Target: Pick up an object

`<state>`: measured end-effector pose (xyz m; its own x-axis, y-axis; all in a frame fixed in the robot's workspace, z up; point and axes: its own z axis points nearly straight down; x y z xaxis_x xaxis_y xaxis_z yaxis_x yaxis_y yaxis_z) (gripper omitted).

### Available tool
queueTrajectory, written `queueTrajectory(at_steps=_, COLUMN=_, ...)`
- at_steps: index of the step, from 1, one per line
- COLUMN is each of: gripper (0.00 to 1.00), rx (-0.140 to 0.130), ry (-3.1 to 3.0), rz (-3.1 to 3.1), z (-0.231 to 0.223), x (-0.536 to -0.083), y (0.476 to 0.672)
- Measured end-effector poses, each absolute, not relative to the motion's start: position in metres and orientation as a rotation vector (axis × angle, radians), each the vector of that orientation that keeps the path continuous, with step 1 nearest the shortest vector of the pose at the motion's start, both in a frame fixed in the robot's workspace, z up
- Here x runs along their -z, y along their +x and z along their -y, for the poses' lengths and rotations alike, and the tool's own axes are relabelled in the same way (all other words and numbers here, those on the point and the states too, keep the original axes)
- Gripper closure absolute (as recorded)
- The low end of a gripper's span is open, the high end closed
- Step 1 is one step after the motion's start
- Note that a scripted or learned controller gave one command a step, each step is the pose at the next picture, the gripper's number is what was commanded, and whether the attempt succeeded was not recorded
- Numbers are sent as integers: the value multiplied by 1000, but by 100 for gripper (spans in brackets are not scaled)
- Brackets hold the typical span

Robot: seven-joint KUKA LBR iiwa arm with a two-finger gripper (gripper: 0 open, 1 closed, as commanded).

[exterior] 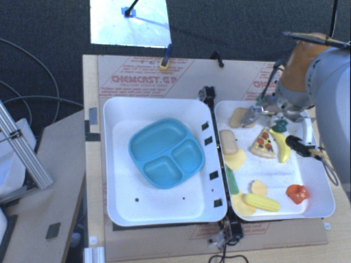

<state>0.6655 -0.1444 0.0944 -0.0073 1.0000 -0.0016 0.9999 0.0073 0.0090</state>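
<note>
Two white bins: left bin (118, 201) carries one blue divided plate (166, 152); right bin (318, 201) carries about ten toy foods. Gripper (253, 114) at its far edge, finger state indeterminable.

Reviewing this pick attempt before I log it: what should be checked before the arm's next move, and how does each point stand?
1. Gripper over the right bin: ok, near its far left corner.
2. Candidate beneath it: ok, a tan piece lies right beside the gripper.
3. Finger state: cannot tell.
4. Object held: not ok, nothing visibly between the fingers.
5. Neighbours spaced: not ok, pizza slice and banana touch.
6. Left bin holds the blue plate: ok, away from the arm.
</note>
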Motion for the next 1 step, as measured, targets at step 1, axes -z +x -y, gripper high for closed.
queueTrajectory(at_steps=1, gripper=0, rx=-17, ry=2200, rz=-2234, z=23, x=-192, y=670)
